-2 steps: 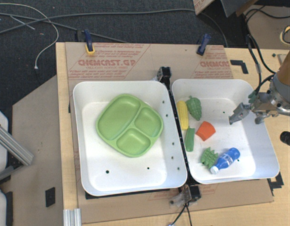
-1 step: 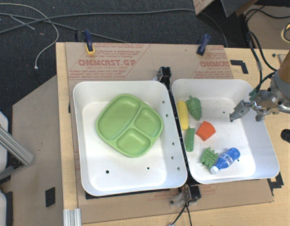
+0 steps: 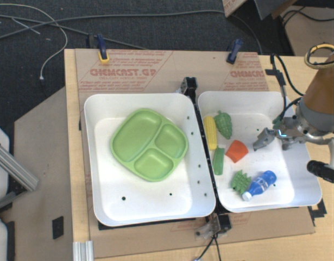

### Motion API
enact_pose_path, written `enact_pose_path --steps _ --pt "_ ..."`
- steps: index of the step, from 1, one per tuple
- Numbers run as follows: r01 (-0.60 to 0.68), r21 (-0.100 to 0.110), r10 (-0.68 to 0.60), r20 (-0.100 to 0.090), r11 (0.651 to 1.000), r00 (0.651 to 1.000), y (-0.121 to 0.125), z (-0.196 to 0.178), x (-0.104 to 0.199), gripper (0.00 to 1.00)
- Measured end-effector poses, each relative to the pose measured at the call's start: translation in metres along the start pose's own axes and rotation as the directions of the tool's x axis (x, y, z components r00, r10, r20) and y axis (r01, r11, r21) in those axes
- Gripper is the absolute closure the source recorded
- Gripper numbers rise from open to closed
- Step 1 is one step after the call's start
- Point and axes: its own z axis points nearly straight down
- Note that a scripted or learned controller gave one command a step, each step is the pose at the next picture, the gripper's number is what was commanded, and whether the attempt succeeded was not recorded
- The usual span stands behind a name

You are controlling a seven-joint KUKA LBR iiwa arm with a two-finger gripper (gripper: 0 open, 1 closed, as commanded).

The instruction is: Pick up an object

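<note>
- I come in from the right edge of the view, my grey arm with its orange band (image 3: 322,94) hanging over the right-hand shallow white bin (image 3: 248,101).
- My claw (image 3: 264,140) sits low over that bin's right half, its tips pointing left toward the toys; at this angle I cannot tell whether it is spread or pinched, and I see nothing between the tips.
- Closest to my claw is a small orange-red plastic block (image 3: 237,151), just left of and below the tips, apart from them.
- Left of the block, a yellow plastic corn cob (image 3: 210,132) lies lengthwise along the bin's left wall.
- Right beside the cob, a knobbly dark green plastic vegetable (image 3: 224,124) lies at the top of the cluster.
- Below the cob, a slim green plastic pod (image 3: 218,161) lies along the same left wall.
- Toward the bin's front edge, a blue plastic bottle with a white cap (image 3: 260,184) lies on its side, tilted, cap end pointing down-left.
- Touching the bottle's cap end is a spiky green plastic toy (image 3: 240,181).
- In the left-hand shallow white bin (image 3: 101,200), a light green plastic divided plate with 3 compartments (image 3: 149,144) lies flat, turned at an angle.
- Both bins rest side by side on a brown cardboard sheet (image 3: 156,64), held at its far edge by 2 clamps, 1 with a yellow jaw and blue handle (image 3: 102,50), 1 blue (image 3: 234,51).
</note>
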Motion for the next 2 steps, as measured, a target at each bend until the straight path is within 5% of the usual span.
enact_pose_path --steps 2 --pt "0.0 -0.003 0.0 0.001 1.0 1.0 -0.002 0.066 0.006 0.0"
